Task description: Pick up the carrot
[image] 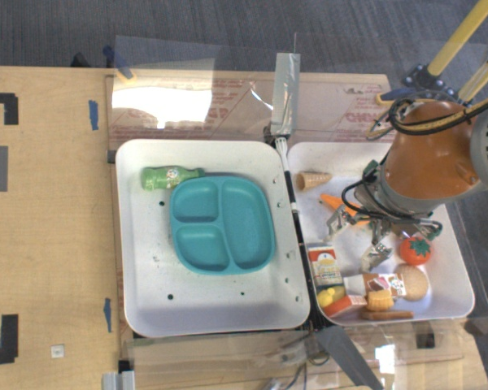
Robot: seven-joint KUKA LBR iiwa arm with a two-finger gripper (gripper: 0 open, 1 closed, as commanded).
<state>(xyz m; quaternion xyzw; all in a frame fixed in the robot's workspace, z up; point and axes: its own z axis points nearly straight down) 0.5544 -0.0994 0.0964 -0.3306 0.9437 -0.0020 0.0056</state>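
Note:
The carrot [334,203] is a small orange piece lying in the right bin [455,299], near its left wall, partly hidden under cables at the wrist. My gripper [356,237] hangs over the middle of that bin, below the orange band [427,153]. Its two metal fingers [337,221] stand apart and open, with bare bin floor between them. One finger is just below the carrot; the other points toward the bin's front. Nothing is held.
In the right bin: a cone [313,179] at the back, a red tomato [416,250], a bun [414,283], a small carton [324,267], and corn [380,301] among the front clutter. The left bin [138,283] holds a teal divided plate [222,222] and a green bottle [169,177].

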